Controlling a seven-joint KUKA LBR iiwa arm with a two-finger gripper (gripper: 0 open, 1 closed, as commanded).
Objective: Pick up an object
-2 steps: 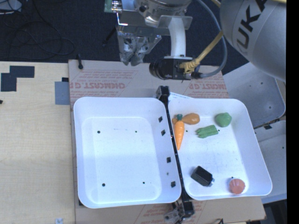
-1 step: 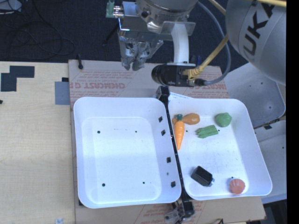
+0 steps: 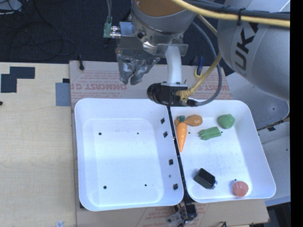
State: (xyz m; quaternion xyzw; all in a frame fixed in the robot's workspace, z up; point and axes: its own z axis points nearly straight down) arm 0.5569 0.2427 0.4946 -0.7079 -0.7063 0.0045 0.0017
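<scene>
White plastic forms the two shallow bins we look down on, set side by side on a sheet of brown cardboard [image 3: 199, 86] printed with red lettering. That sheet lies on a pale wooden bench [image 3: 33, 150], where a few dark blue-grey shapes [image 3: 19, 77] mark the top left. Behind the bench we see a dark floor with loose cables [image 3: 42, 4].

We find the left bin [image 3: 120, 162] bare, with only small dark dots on its floor. The right bin [image 3: 255, 150] holds six small things: an orange carrot [image 3: 181, 134] against the divider, an orange-brown lump [image 3: 193, 121] touching the carrot's top end, a long green piece [image 3: 209, 133], a rounded green lump [image 3: 226, 121] near the far right corner, a black block [image 3: 205, 178] toward the near edge, and a pinkish ball [image 3: 240, 188] in the near right corner.

We see the grey arm [image 3: 255, 37] reaching in from the right, its orange band at the top. The gripper [image 3: 135, 72] hangs above the cardboard just beyond the left bin's far rim, well apart from every item, with nothing between its fingers; they appear close together, but we cannot tell how far open they are.
</scene>
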